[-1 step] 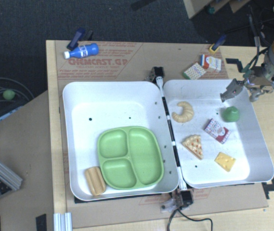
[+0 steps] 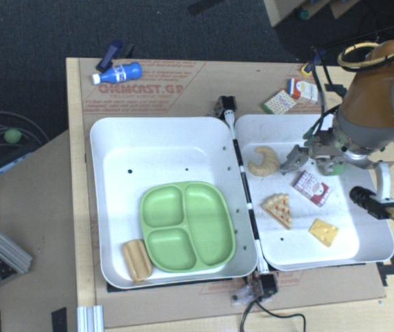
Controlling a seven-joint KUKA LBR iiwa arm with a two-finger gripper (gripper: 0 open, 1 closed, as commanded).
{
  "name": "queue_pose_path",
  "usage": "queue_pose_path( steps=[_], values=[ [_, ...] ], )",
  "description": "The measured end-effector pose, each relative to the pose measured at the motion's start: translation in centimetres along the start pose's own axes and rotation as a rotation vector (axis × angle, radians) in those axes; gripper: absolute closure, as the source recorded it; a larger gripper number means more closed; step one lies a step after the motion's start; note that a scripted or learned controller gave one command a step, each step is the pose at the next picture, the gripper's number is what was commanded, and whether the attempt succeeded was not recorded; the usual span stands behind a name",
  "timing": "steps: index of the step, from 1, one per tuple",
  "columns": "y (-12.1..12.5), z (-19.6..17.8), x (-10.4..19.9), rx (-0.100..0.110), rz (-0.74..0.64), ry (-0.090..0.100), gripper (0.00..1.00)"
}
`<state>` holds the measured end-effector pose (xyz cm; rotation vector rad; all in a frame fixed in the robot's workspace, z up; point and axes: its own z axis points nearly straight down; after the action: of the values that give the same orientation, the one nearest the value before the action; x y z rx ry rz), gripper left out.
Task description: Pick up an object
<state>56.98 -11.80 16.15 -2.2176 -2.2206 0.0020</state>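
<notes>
arm point(image 2: 383, 81) cut off at right edge | hand point(image 2: 314, 159) finger state unclear

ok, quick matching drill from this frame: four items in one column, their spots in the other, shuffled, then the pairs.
Items:
1. green divided plate
2. croissant
3. cheese wedge
4. blue and white bottle

Places:
A. on the bench, beyond the left bin's far-left corner
B. left bin, near half
C. right bin, near-right part
D. right bin, far-left part

Pairs: 1-B, 2-D, 3-C, 4-A
</notes>
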Motion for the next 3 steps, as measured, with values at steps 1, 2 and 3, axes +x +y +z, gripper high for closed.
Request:
queue_pose_path(
  steps=[1, 2, 3],
  values=[
    [-3.6, 7.7, 1.9, -0.002, 0.001, -0.001, 0.0],
    [-5.2, 7.7, 2.6, 0.0, 0.002, 0.0, 0.0],
    [-5.2, 6.8, 2.6, -0.002, 0.003, -0.001, 1.0]
  ],
)
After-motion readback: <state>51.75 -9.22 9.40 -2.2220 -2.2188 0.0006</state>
